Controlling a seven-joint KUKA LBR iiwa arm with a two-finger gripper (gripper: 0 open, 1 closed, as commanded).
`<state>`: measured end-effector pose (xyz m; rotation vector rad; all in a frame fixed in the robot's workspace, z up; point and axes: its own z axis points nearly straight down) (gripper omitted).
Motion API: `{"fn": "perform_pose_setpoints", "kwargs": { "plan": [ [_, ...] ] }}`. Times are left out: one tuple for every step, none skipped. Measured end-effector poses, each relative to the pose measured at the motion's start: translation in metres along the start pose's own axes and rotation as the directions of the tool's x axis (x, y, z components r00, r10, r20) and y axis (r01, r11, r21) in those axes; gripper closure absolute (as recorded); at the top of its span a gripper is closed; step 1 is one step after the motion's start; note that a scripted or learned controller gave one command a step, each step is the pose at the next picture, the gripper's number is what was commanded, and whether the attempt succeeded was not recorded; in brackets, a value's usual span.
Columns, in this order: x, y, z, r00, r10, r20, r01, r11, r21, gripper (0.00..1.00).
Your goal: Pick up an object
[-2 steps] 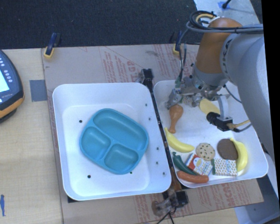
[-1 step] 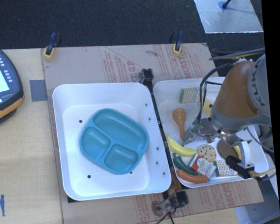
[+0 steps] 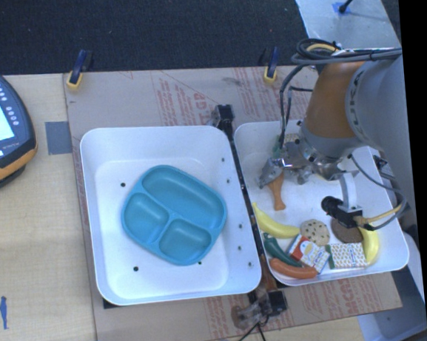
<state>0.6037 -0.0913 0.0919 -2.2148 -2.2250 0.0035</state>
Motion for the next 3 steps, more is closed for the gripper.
{"fn": "perform_pose_setpoints", "kwargs": {
  "plan": [
    [-0.002, 0.002, 0.000, 1.000, 0.000, 0.001, 0.000, 1.000, -0.001, 0.00],
    [-0.004, 0.007, 0.000, 1.000, -0.002, 0.002, 0.002, 1.000, -0.002, 0.00],
    [-0.005, 0.007, -0.010, 1.000, -0.004, 0.003, 0.004, 1.000, -0.002, 1.00]
  ]
}}
